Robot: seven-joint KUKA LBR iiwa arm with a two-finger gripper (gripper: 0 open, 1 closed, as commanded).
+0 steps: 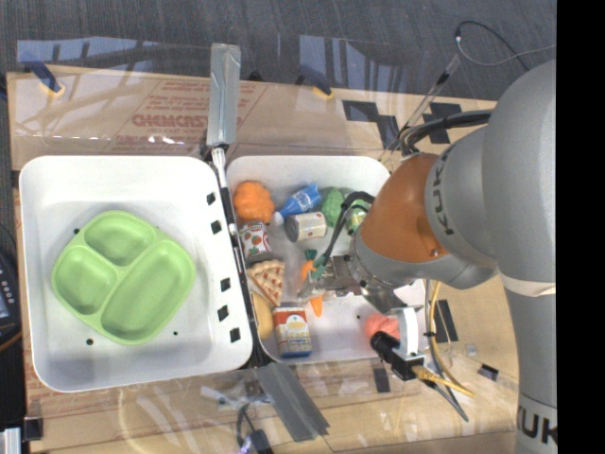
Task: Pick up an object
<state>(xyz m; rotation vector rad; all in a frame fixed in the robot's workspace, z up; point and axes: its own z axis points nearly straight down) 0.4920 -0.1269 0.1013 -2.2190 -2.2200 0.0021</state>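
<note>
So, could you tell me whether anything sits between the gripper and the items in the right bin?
Nothing visible blocks it. The gripper is already low inside the right bin, right among the clutter: the pizza slice and small carton lie beside it, with the can and orange ball further back. The arm's wrist hides the bin's right part.

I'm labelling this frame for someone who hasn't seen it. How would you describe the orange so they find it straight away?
Start at the right-hand white bin, the one crowded with toy groceries. Go to its upper left corner, beside the divider between the bins. The orange is the plain round orange ball there, above a small red-labelled can and left of a blue packet; nothing else nearby is round and unlabelled.
</note>
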